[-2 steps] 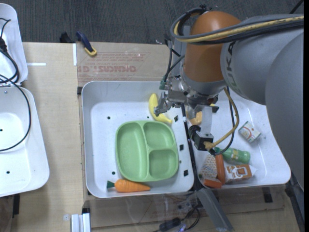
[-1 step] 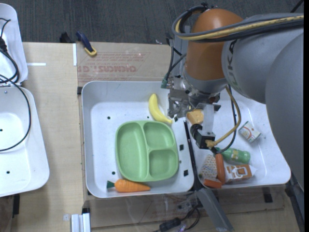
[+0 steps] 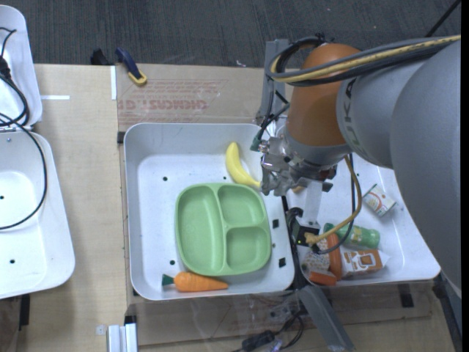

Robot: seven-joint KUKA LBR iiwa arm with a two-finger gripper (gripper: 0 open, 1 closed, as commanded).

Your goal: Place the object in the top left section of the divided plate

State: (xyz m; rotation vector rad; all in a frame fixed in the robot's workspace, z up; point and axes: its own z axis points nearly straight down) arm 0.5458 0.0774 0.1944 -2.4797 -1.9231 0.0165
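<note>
Camera view: we see the green divided plate (image 3: 223, 229) mid-bin, open floor to its left. The banana (image 3: 239, 166) lies just beyond the plate's far rim, beside the gripper (image 3: 272, 185); finger opening: cannot tell.

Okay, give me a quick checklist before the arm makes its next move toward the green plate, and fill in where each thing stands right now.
1. Top left section of the plate free: ok, nothing lies in it.
2. Plate flat inside the left bin: ok.
3. Gripper holding something: cannot tell, the wrist hides it.
4. Banana reachable: ok, it lies just above the plate, beside the gripper.
5. Carrot off the plate: ok, it rests along the bin's lower edge.
6. Gripper over the target section: not ok, it sits at the plate's upper right.
</note>
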